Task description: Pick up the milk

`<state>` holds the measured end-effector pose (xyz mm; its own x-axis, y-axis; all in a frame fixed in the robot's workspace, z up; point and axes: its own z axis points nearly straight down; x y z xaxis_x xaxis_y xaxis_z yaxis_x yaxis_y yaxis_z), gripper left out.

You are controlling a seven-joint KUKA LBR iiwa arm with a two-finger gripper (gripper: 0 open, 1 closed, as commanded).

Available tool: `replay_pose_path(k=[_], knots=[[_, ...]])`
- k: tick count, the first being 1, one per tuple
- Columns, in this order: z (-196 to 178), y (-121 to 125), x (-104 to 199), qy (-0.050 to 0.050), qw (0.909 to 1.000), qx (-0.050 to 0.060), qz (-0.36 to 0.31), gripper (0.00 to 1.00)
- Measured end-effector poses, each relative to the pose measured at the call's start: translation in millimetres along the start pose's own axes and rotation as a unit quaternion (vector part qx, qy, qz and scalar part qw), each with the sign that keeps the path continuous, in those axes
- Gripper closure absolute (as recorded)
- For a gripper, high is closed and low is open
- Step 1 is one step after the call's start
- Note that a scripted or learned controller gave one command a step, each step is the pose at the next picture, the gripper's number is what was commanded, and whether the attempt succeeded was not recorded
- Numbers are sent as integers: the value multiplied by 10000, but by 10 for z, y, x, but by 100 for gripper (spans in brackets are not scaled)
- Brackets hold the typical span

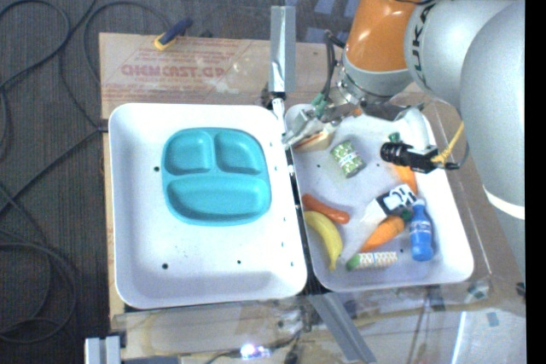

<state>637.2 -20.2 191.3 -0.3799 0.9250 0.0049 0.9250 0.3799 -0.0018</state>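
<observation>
The right bin point(452, 264) holds several toy foods. A small white carton with black markings, likely the milk point(397, 199), lies at the bin's right centre beside a blue bottle point(421, 238). My gripper point(309, 125) hangs at the bin's far left corner, just above a tan bread-like piece point(314, 140). It is well away from the carton, up and to the left of it. Nothing shows as held.
A green-and-white box point(346, 158) lies near the gripper. A banana point(327, 236), a red sausage shape point(326, 209), a carrot point(381, 232) and a flat bar point(376, 260) fill the near part. The left bin point(136, 268) holds a blue divided plate point(217, 176).
</observation>
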Motion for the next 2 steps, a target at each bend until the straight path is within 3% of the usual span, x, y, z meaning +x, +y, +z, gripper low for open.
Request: replay_pose_path(k=[1,2], knots=[[75,40,-721,-31,10000,-4,57,0],[795,-1218,-378,-11,9985,2,-545,0]])
